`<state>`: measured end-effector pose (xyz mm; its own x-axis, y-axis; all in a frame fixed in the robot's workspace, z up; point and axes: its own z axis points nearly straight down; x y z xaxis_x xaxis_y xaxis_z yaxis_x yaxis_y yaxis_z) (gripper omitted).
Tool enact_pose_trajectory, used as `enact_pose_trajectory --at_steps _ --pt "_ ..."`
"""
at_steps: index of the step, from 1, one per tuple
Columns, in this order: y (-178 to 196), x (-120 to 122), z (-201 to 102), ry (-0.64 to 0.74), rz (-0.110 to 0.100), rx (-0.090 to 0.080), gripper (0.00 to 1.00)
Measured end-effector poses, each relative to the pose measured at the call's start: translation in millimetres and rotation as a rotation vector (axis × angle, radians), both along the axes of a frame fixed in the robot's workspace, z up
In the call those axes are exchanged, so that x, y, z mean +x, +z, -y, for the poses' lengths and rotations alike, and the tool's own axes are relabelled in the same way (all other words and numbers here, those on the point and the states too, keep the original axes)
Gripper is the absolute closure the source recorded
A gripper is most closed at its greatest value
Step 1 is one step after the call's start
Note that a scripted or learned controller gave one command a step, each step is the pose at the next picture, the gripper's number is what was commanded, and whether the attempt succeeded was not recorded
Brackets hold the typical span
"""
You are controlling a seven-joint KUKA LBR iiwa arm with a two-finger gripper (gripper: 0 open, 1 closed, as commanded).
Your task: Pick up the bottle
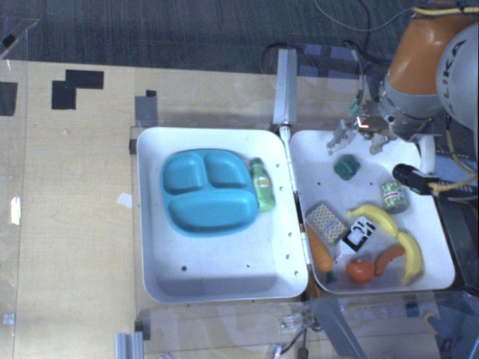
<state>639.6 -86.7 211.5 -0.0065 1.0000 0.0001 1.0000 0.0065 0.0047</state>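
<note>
The grey-and-orange arm [430, 58] enters from the upper right of the frame, cut off by the edge. Its gripper [359, 139] hangs over the top of the right bin [314, 152], fingers [340, 137] spread and grasping nothing. The fingertips are small and blurred against the white floor.

The bottle [261, 185], pale green, lies lengthwise in the left bin [217, 275], against the right edge of a blue divided plate [209, 191] and near that bin's right wall. Whether it rests on the plate's rim or only touches it cannot be told, and its label is too small to read.

A small teal object [346, 167], of unclear shape, sits just below the gripper. Lower right, things crowd together:
- a small can [393, 196]
- two bananas [378, 219] [410, 256]
- a black-and-white block [359, 232]
- a checkered pad [324, 219]
- a carrot [320, 251] along the left wall
- a tomato [360, 271]
- a sausage [389, 258], partly under a banana

Bare floor shows across the lower half of the left bin and in the upper left corner of the right bin.
</note>
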Motion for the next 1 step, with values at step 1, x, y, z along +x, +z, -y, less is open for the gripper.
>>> enact_pose_trajectory --at_steps 1 --pt "-114.0 13.5 36.8 0.026 -0.002 -0.001 0.0"
